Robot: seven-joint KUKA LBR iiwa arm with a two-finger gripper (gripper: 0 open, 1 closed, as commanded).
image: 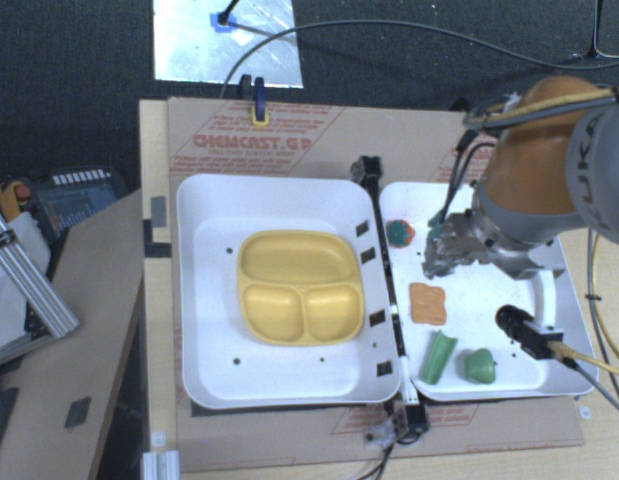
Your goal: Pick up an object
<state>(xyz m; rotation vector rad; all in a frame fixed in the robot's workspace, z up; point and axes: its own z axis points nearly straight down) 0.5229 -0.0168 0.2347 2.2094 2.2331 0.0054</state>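
Observation:
In the right bin (489, 383) lie an orange flat piece (427, 304), a green cylinder (438, 356), a green rounded toy (479, 366) and a small teal and red ball (400, 233). My gripper (436, 258) hangs low over the right bin, just above the orange piece and to the right of the ball. The arm's wrist covers most of the gripper, and nothing shows between its tips.
The left bin (204, 268) holds a yellow three-compartment tray (297, 286). A black divider (381, 268) runs between the bins. The arm's grey and orange body (549, 158) covers the right bin's far right part.

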